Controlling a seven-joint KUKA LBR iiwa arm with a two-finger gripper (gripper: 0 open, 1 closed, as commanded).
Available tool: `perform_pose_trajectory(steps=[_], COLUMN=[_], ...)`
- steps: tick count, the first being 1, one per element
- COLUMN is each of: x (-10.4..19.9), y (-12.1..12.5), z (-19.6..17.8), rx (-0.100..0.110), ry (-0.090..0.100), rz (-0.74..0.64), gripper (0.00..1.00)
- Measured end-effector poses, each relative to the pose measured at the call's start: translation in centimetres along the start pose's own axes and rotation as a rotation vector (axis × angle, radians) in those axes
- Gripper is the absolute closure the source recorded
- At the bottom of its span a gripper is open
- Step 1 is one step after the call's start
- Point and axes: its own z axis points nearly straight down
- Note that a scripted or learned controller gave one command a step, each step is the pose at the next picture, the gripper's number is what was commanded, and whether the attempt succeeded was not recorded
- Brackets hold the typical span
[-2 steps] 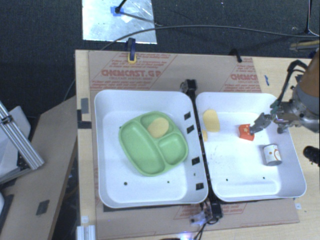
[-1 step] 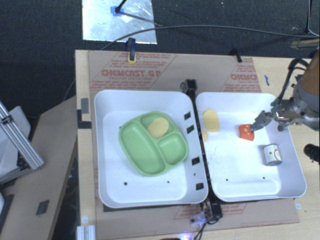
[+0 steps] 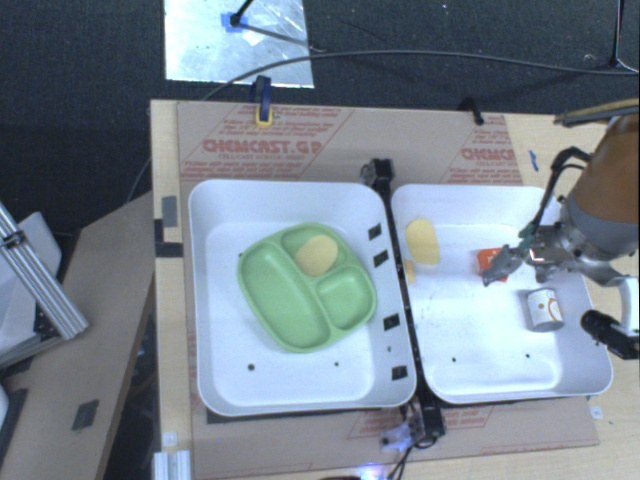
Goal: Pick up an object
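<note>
— Dark carpet surrounds my bench (image 3: 250, 133), which is topped with printed cardboard and bears two shallow white bins. Where does the pick stand?

— Not done, as far as I can judge. From my station I see the tool (image 3: 497, 268) low in the right bin (image 3: 480, 373), its dark tip just beside a small orange-red object (image 3: 489, 258), perhaps touching it. Nothing is lifted; I see nothing between its fingers.

— Apart or together?

— I cannot tell; the tip is dark and blurred against the object.

— And the arm's pose?

— My grey arm (image 3: 610, 193) reaches in from the right edge, wrist bent down and leftward, so the tool lies nearly level over the bin floor.

— What else lies near?

— Going outward: a small white cup with an orange mark (image 3: 545, 309), tipped on its side, near the tool; a pale yellow soft-looking lump (image 3: 423, 240) by the bin's left wall. In the left bin (image 3: 250, 378) sits a green divided plastic plate (image 3: 290, 308), with a yellow rounded piece (image 3: 318, 255) in its upper compartment.

— What is left?

— Closing on something and lifting, I reckon.
</note>
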Motion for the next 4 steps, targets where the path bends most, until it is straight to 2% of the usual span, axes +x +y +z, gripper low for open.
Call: perform_pose_trajectory(steps=[1,2,3,4], x=[0.4,0.5,0.4,0.2], y=[-0.4,-0.3,-0.2,-0.4], z=[6.1,10.0,8.7,2.4], rx=[-0.001,-0.001,-0.006,-0.010], ry=[0.000,0.000,-0.002,-0.003], rz=[0.000,0.000,0.000,-0.003], gripper=[0.00,0.00,1.00,1.00])
